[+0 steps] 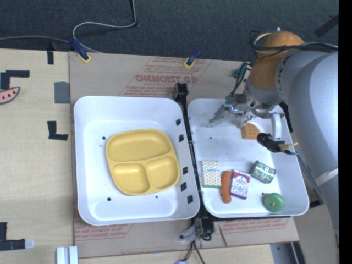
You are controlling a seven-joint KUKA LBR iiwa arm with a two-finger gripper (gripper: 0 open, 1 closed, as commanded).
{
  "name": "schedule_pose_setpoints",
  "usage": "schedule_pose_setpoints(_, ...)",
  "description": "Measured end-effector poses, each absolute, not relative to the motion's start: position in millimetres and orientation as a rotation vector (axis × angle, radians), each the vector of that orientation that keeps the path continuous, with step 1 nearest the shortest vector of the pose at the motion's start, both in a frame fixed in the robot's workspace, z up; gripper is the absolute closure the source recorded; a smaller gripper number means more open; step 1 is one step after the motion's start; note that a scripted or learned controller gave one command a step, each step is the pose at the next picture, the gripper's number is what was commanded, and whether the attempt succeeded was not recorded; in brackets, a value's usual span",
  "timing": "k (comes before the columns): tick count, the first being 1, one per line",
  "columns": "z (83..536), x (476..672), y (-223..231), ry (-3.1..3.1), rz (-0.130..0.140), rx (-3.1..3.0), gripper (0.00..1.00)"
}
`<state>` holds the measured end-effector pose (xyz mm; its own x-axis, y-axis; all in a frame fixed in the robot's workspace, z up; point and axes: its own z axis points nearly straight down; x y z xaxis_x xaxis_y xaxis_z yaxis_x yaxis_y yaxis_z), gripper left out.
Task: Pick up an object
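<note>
My gripper [231,114] hangs low over the far part of the right bin [286,164], and its fingers are spread open with nothing between them. An orange waffle-like cracker [250,131] lies just to the near right of it. Nearer the front of the same bin lie a pale green-and-white packet [210,173], an orange carrot-shaped piece [225,186], a pink-red box [240,184], a green can [263,171] and a green apple [273,202].
The left bin [88,147] holds a yellow divided plate [143,161]. A black ridge [186,142] separates the two bins. The bulky grey arm [316,109] covers the right side of the right bin. Bare white floor lies in the right bin's far left corner.
</note>
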<state>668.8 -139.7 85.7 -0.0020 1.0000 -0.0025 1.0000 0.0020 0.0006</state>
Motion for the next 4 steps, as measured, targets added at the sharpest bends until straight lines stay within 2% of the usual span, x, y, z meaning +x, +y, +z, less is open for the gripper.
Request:
schedule_pose_setpoints(1, 96.0, 669.4, -139.4, 2.221, -0.001, 2.214, 1.00)
schedule_pose_setpoints(2, 95.8, 669.2, -139.5, 2.221, -0.002, 2.214, 0.00)
schedule_pose_setpoints(3, 105.4, 669.2, -138.9, 2.222, -0.003, 2.214, 1.00)
schedule_pose_setpoints(4, 105.1, 669.1, -138.9, 2.223, -0.004, 2.214, 0.00)
